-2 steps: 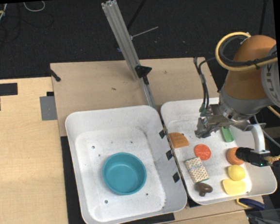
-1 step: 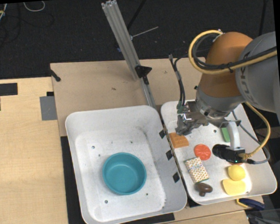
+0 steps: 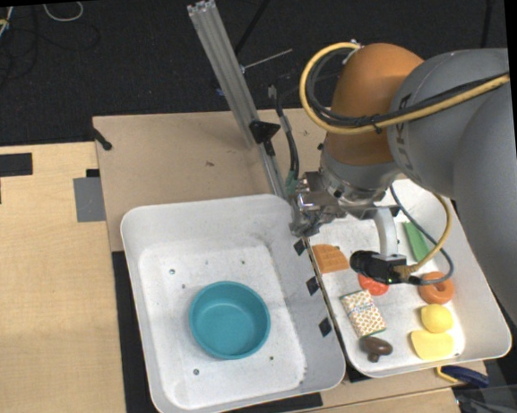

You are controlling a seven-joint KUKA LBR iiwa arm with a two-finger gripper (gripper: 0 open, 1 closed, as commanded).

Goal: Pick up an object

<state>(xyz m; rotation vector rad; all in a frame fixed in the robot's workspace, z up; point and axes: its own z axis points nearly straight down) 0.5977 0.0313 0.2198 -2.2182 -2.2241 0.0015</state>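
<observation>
My gripper (image 3: 316, 207) sits over the upper left edge of the right bin (image 3: 484, 321), largely hidden beneath my wrist (image 3: 363, 169); whether it is open or holding anything cannot be determined. Below it lie a tan block (image 3: 330, 258), a patterned box (image 3: 363, 313) and a partly covered red item (image 3: 371, 285).

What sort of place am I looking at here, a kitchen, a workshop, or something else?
Probably a robotics lab bench: a grey robot arm reaches over a white bin of small items, beside a second bin, aluminium rail behind.
</observation>
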